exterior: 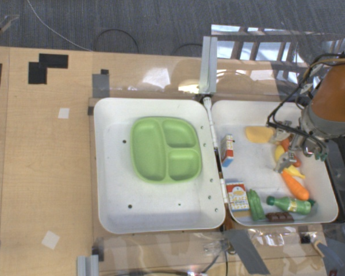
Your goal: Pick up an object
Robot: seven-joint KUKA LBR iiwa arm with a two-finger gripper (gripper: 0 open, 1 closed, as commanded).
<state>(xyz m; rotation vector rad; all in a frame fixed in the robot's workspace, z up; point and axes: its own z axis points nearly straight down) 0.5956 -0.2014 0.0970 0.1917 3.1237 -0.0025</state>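
The wooden bench (40, 171) carries two shallow white bins side by side; the left bin (112, 211) holds a green divided plate (165, 149), and the right bin (247, 163) holds the clutter of small things the task draws on. The grey arm (333, 94) with its orange band reaches in from the right edge and hangs over the right bin's far-right side, its gripper (287, 157) low among the objects there. Judging by how things lie, the pick is not yet done: nothing is seen lifted clear, and every object appears to rest on the bin floor. The likeliest target is the orange carrot (295, 186), lying slanted just below and to the right of the jaws, very near or touching them; a yellow piece (259, 134) lies just to the upper left. The gripper's metal parts blur into the orange and yellow shapes beneath, so I cannot tell whether the jaws are spread or pressed together, nor whether they pinch anything. Farther off, along the near edge, lie a green bottle (290, 204), a green pickle-like piece (255, 204), a small carton (236, 196) and a dark bar (279, 216); a small box (227, 148) stands near the bins' shared wall. What remains is a firm closing on one item and the lift.
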